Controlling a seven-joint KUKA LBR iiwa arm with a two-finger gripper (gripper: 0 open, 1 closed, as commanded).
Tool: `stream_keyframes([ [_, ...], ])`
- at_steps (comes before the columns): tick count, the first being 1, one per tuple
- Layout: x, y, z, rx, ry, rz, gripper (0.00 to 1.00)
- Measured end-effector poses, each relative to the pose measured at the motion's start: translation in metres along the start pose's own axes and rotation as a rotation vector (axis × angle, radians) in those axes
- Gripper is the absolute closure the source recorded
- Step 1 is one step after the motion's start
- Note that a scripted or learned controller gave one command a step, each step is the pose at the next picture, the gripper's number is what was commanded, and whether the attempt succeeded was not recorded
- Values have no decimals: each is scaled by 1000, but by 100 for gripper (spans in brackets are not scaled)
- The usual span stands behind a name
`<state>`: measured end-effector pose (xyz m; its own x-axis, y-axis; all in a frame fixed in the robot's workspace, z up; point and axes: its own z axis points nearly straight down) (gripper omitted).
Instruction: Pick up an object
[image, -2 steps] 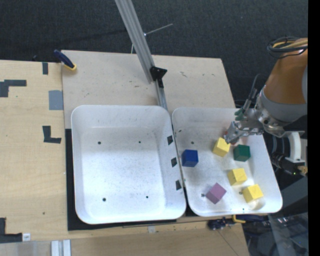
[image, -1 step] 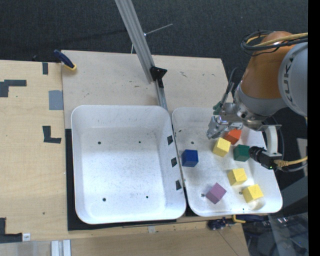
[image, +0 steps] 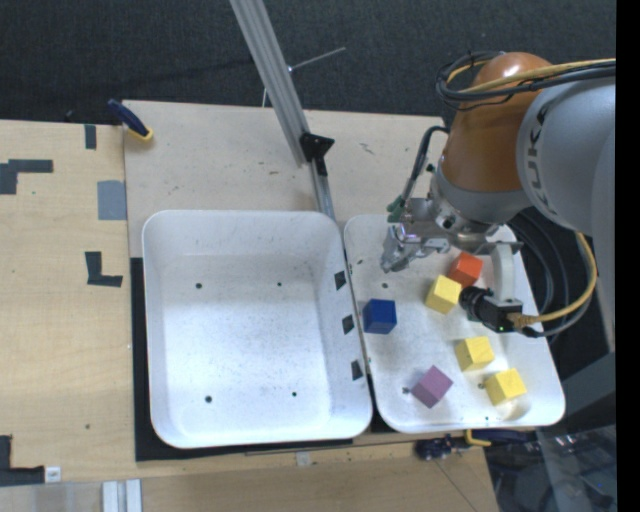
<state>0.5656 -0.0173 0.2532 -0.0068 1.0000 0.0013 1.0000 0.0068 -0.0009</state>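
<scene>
So far nothing is picked: I see my metal two-finger gripper (image: 398, 258) hanging over the right shallow white bin (image: 545, 405), and I cannot tell what it carries. The small blue cube (image: 380, 316) lies nearest, just below it; approach, grasp and lift all remain.

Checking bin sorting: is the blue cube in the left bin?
No, the blue cube sits in the right bin, near its left wall.

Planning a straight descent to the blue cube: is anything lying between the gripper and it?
No. In the camera view, bare white floor of the right bin separates the gripper from the blue cube.
</scene>
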Motion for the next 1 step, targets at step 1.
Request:
stream_keyframes([
  [1, 63, 1, 13, 3, 0, -1, 100],
])
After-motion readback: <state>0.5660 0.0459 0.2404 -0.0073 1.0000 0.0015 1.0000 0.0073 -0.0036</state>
